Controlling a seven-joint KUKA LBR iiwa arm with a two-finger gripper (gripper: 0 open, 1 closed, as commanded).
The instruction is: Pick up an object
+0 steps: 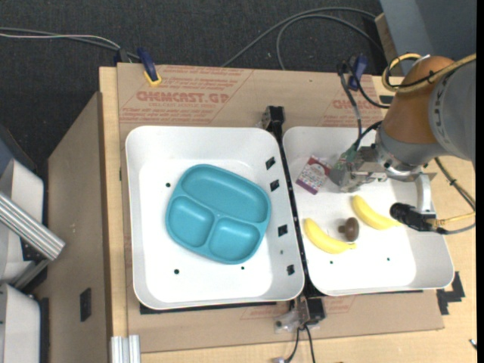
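Gripper low in right bin, beside pink packet, bananas nearby

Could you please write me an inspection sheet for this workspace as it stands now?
Surface: two shallow white bins, left bin and right bin, on a brown cardboard-covered bench.
Job's things: two yellow bananas, a small brown round object and a purple-and-white packet in the right bin.
Clutter: a teal divided plastic tray in the left bin.
Grippers: gripper low beside the packet; nothing seen held.
Cables: black cables behind the bench; a yellow cable on the arm.
Surroundings: dark carpet.
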